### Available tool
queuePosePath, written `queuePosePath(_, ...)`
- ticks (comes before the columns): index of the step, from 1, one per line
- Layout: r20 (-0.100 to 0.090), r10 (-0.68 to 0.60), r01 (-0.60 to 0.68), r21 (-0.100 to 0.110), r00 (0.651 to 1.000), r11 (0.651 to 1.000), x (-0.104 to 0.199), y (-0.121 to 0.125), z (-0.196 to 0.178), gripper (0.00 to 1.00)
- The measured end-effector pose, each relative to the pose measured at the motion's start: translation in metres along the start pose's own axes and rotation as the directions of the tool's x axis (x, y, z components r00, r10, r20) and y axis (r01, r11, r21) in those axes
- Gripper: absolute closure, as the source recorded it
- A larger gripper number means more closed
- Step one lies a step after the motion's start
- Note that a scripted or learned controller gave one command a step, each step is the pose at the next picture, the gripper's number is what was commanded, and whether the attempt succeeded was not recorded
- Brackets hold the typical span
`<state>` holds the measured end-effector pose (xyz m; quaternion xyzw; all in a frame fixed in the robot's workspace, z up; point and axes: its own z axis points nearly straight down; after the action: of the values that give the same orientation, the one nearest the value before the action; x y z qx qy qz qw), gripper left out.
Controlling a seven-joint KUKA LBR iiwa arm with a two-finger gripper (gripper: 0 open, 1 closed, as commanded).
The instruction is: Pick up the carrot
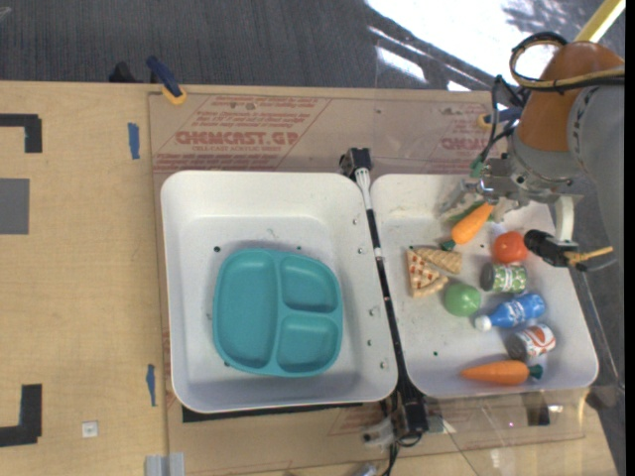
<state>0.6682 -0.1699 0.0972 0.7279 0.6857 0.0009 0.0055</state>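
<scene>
The gripper [479,198] pinches a carrot [470,223] near the right bin's [573,370] far wall, the carrot tilted and lifted over the floor. Just beside it sit a tomato [510,247], a can [508,279] and a pizza slice [431,269]; a green ball [460,298], a blue bottle [516,312] and a second carrot [497,372] lie nearer. The bin's near-left floor is bare. The left bin [189,266] holds a teal plate [278,311]. The arm [566,117] reaches down from the right.

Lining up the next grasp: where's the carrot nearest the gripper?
In the right bin's upper part, the carrot lies tilted just below the gripper, above the pizza slice.
</scene>
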Motion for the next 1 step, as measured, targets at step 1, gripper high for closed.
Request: queuePosePath(1,-0.007,0.308,-0.308,0.006,0.951,0.951,0.1003,-0.0039,-0.0905,1.0)
